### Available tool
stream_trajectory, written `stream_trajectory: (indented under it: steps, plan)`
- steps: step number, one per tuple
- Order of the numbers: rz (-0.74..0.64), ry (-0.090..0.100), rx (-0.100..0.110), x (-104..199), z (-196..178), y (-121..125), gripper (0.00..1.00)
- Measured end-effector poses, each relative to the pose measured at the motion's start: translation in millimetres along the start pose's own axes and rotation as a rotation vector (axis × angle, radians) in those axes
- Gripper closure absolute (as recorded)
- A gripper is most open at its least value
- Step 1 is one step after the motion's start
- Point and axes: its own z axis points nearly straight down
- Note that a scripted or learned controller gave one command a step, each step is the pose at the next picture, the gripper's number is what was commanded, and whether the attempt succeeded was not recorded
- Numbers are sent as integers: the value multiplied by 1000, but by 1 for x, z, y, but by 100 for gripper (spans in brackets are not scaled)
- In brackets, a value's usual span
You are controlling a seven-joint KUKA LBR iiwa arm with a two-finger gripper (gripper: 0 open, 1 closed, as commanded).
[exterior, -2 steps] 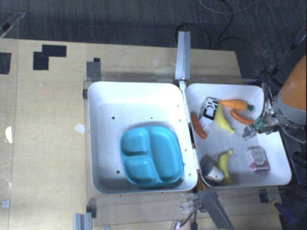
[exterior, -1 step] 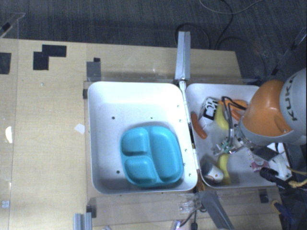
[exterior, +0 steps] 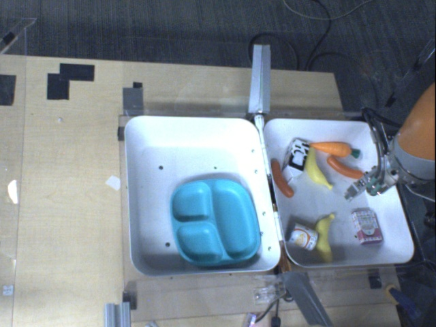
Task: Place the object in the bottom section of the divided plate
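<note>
The blue divided plate (exterior: pixel 215 220) lies in the left bin (exterior: pixel 146 182), with two small sections on its left side and one large section on its right. All three sections look bare, so nothing has been placed yet.

The claw (exterior: pixel 364 184) hangs over the right bin (exterior: pixel 402 251), near that bin's right wall, at the end of the grey arm (exterior: pixel 415 148) that comes in from the right. Whether it is spread or pressed together I cannot tell; it is small and blurred here, and nothing is plainly seen between its tips.

Several things lie in the right bin, and the task does not say which one is meant. Nearest the claw is the lower carrot (exterior: pixel 344 167), just up and to the left of it, its long axis running left to right with a slight downward slope. A second carrot (exterior: pixel 332 148) lies above that one. A red and white carton (exterior: pixel 366 225) lies below the claw. Further left are a yellow banana (exterior: pixel 317 171), a black and white carton (exterior: pixel 295 157) and a sausage (exterior: pixel 282 178) beside the dividing wall; a small jar (exterior: pixel 302 237) and a second banana (exterior: pixel 324 237) lie toward the bottom.

In my judgement the grasp comes first. After that, the plate lies well apart to the left, so the carry must cross the wall between the bins.
</note>
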Motion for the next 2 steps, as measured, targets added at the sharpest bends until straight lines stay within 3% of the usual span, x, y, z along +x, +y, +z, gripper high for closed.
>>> stream_trajectory:
  steps: [1,2]
  plan:
    - [-71,1,-1,50,90,24,100]
    - [-70,1,0,50,90,24,0]
